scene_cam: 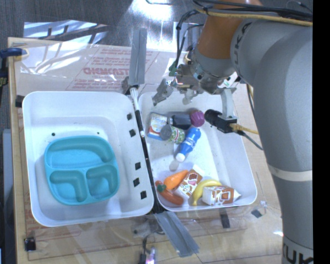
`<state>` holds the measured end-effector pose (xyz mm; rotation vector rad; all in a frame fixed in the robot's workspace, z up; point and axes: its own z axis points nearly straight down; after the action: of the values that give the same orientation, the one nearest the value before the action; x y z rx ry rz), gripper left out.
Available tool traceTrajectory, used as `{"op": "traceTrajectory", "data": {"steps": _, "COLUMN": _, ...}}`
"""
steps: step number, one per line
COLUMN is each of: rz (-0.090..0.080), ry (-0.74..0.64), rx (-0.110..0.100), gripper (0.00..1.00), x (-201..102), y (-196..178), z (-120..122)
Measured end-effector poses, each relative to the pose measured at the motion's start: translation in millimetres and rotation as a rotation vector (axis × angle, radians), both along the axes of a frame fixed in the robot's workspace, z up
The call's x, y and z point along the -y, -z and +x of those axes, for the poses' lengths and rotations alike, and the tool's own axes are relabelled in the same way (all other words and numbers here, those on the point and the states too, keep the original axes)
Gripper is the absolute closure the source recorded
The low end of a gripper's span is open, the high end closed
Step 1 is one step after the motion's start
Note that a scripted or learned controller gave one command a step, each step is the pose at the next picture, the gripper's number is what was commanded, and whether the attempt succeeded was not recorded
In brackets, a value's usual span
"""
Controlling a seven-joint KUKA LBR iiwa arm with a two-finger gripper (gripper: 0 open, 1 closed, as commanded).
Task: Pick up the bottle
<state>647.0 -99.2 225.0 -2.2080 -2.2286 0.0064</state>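
The bottle (188,142) is blue with a white cap and lies on its side in the middle of the right bin (241,157), cap toward the front. My gripper (175,95) hangs over the back edge of that bin, up and to the left of the bottle. Its two fingers (161,92) are spread apart, so it is open, and nothing sits between them. It is not touching the bottle.
Around the bottle lie a purple item (197,117), a black object (180,120) and a small can (158,126). A carrot (176,179), a banana (201,188) and a carton (218,194) fill the bin's front. The left bin (33,114) holds a blue divided plate (81,168).
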Motion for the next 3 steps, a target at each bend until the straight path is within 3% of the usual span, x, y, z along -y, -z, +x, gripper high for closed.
{"op": "traceTrajectory", "data": {"steps": 1, "rz": -0.001, "ry": -0.174, "rx": 0.005, "gripper": 0.00, "x": 38, "y": -84, "z": 10}}
{"op": "traceTrajectory", "data": {"steps": 2, "rz": 0.001, "ry": -0.395, "rx": 0.003, "gripper": 0.00, "x": 85, "y": 10, "z": -6}}
{"op": "traceTrajectory", "data": {"steps": 3, "rz": 0.001, "ry": -0.141, "rx": 0.001, "gripper": 0.00, "x": 103, "y": 109, "z": -32}}
